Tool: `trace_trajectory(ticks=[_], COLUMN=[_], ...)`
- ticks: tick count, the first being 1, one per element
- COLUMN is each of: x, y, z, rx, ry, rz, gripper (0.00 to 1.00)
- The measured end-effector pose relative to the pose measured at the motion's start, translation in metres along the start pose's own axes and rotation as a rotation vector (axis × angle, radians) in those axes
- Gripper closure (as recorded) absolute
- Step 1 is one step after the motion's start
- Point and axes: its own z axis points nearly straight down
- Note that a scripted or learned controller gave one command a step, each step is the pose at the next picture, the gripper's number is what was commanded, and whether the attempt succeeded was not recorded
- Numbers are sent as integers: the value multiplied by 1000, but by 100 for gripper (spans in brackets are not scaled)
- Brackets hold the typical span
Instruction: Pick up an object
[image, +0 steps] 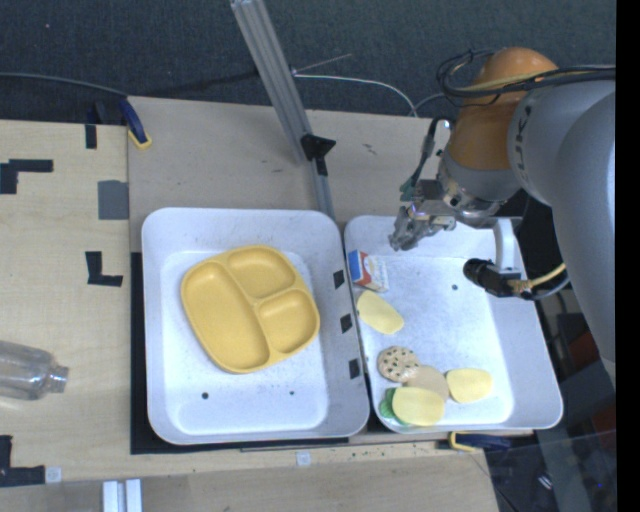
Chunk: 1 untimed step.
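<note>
My gripper (403, 237) hangs over the far left corner of the right bin (500, 300), just right of and above a small red and white packet (369, 271). Nothing shows between its fingers. Below the packet lies a pale yellow piece (380, 314). Near the bin's front edge sit a spotted cookie (396, 362), a tan disc (428, 380), a yellow-green slice (417, 405) over a green piece (388, 407), and another yellow piece (468, 384).
The left bin (170, 400) holds a yellow divided plate (250, 305). A metal pole (280, 80) slants in from the top and ends near the bins' shared back corner. A clear plastic bottle (25, 370) lies on the bench at far left.
</note>
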Motion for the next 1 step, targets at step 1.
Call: trace_trajectory(ticks=[1], x=[-85], y=[30], z=[100], rx=[6], ry=[-2], rz=[11], gripper=[100])
